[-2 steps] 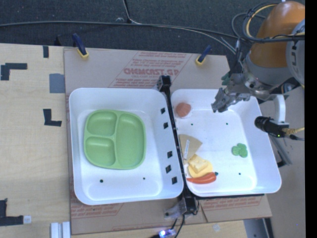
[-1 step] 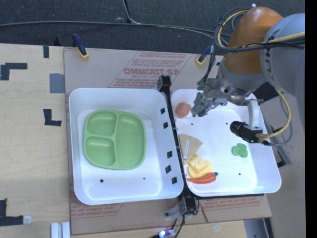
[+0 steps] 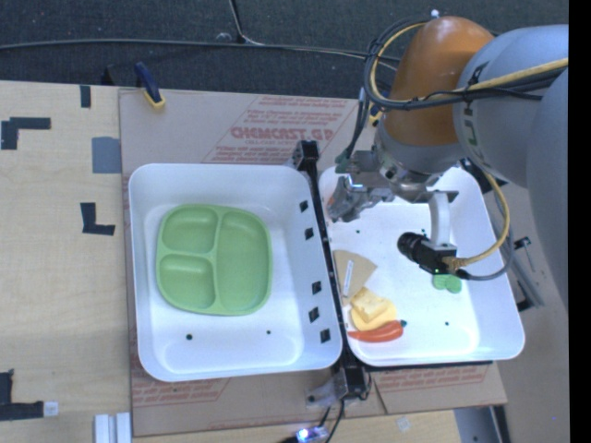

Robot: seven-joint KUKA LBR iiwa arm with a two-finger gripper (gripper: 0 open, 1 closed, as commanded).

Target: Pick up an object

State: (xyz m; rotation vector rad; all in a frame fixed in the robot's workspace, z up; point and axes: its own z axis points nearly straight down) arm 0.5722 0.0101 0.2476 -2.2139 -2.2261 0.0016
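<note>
The arm is reaching in from the right, its gripper [image 3: 349, 197] hanging over the right bin [image 3: 489, 335] near the divider; I cannot tell its state. A yellow piece [image 3: 369, 308] and a red pepper [image 3: 377, 333] are lying at the front left. A green plate [image 3: 214, 258] is sitting in the left bin [image 3: 148, 340].

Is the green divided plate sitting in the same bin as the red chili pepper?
No, the green divided plate lies in the left bin, and the red chili pepper in the right bin.
</note>
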